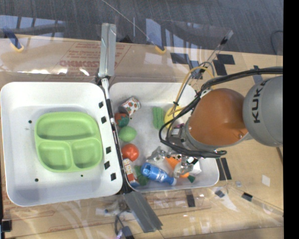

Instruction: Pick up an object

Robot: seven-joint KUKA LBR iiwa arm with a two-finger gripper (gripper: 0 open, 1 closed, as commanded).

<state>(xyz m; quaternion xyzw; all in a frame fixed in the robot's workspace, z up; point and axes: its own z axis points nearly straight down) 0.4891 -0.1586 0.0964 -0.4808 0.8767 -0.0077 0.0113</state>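
Grey arm (pixel 264 111) at right of frame, black "KU" lettering on its rounded casing. Glossy orange band (pixel 217 118) above the wrist, dome-shaped. Black cables (pixel 224 78) looping over and around the band, a yellow wire alongside near upper centre-right.

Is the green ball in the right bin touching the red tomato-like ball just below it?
Apart. The camera view shows a strip of white bin floor between the green ball and the red ball in the right bin.
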